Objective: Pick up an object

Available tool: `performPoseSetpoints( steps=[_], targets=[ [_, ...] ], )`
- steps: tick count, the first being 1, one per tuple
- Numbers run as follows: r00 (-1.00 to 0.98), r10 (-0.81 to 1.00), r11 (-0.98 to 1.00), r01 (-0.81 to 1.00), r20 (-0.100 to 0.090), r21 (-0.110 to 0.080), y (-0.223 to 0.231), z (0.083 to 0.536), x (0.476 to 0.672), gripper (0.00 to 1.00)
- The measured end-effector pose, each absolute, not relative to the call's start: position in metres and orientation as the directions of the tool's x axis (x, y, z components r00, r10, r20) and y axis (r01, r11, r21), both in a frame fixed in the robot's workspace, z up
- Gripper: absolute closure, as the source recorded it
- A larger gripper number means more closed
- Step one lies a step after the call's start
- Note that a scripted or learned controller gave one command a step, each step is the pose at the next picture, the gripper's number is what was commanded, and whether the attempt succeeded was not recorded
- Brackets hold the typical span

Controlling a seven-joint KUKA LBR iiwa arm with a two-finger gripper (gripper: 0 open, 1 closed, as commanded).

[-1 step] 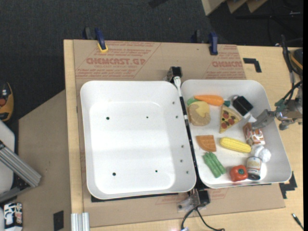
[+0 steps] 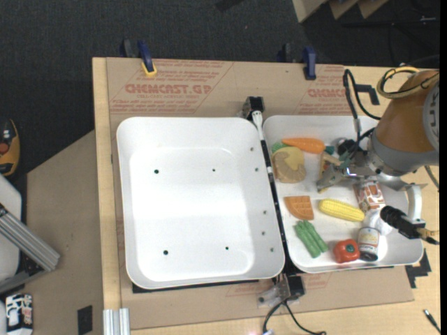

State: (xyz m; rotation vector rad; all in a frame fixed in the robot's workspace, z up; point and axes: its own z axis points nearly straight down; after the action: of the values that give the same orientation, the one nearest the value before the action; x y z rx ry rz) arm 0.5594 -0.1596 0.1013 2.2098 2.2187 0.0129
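Observation:
The right bin [image 2: 412, 260] holds several toy foods. An orange carrot [image 2: 304, 144] lies at the back, with a tan bread piece [image 2: 288, 165] just in front of it. Nearer the front are an orange waffle-like wedge [image 2: 299, 206], a yellow corn cob [image 2: 341, 210], green beans [image 2: 309, 238], a red tomato [image 2: 346, 250] and a small jar [image 2: 368, 243]. A labelled can [image 2: 371, 195] lies under the wrist. My gripper [image 2: 330, 176] reaches in from the right, low over the bin between the bread piece and the corn cob. Nothing can be made out in its grasp.
The left bin [image 2: 133, 145] sits beside the right one, with a black clip [image 2: 253, 106] at the back of the shared rim. Blue clamps [image 2: 147, 56] [image 2: 309, 61] hold the cardboard base. Cables [image 2: 360, 96] trail behind the arm.

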Motion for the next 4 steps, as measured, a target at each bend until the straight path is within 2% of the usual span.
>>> performPoseSetpoints(
  steps=[1, 2, 3, 4],
  targets=[
    [-0.006, 1.000, 0.006, 1.000, -0.005, 0.011, -0.130, 0.089, 0.651, 0.00],
    [-0.002, 1.000, 0.003, 1.000, -0.006, 0.014, -0.133, 0.101, 0.649, 1.00],
    [-0.001, 1.000, 0.001, 1.000, -0.002, 0.003, -0.130, 0.100, 0.646, 1.00],
    [-0.002, 1.000, 0.002, 1.000, -0.004, 0.006, -0.130, 0.111, 0.646, 1.00]
  ],
)
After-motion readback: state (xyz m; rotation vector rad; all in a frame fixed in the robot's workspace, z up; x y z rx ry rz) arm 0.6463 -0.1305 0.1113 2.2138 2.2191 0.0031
